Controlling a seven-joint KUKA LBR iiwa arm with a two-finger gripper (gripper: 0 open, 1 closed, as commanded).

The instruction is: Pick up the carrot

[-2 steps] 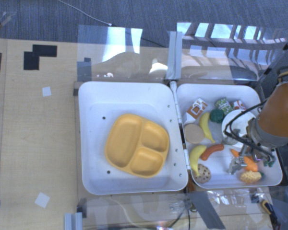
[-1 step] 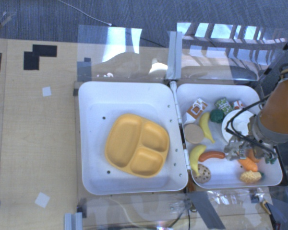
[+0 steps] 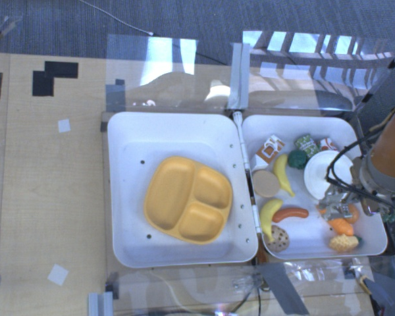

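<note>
The carrot (image 3: 343, 227), a short orange piece, lies near the front right corner of the right bin (image 3: 303, 247). My gripper (image 3: 339, 209) hangs just above and behind the carrot, at the lower edge of a white plate (image 3: 319, 172). Its metal tip overlaps the carrot's far end, and I cannot see whether it touches the carrot. The arm's grey wrist and orange band (image 3: 390, 151) come in from the right over the bin's edge.
The right bin also holds a yellowish corn-like piece (image 3: 344, 243), a red sausage (image 3: 290, 213), two bananas (image 3: 284, 173) (image 3: 269, 214), a speckled cookie (image 3: 278, 239), broccoli (image 3: 297, 158) and small cartons (image 3: 270, 149). In the left bin (image 3: 128, 176) lies a yellow divided tray (image 3: 188, 199).
</note>
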